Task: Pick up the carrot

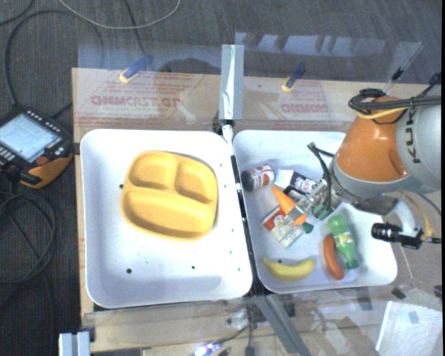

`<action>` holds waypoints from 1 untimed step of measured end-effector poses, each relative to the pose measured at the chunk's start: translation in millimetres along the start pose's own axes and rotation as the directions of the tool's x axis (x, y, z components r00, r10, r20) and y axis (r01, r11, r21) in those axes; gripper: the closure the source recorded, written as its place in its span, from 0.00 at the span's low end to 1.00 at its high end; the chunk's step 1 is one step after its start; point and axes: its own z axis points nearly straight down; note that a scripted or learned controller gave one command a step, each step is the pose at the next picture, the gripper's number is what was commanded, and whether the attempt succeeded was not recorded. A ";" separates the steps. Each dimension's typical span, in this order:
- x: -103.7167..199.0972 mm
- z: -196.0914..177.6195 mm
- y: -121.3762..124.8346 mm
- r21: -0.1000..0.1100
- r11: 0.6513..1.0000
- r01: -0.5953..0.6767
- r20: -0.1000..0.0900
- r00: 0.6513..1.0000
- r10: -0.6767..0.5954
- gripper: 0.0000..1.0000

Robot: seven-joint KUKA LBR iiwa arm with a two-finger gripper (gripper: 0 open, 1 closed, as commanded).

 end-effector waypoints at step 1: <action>-20.0 -80.1 -6.0 0.029 0.999 -0.023 -0.014 1.000 0.023 1.00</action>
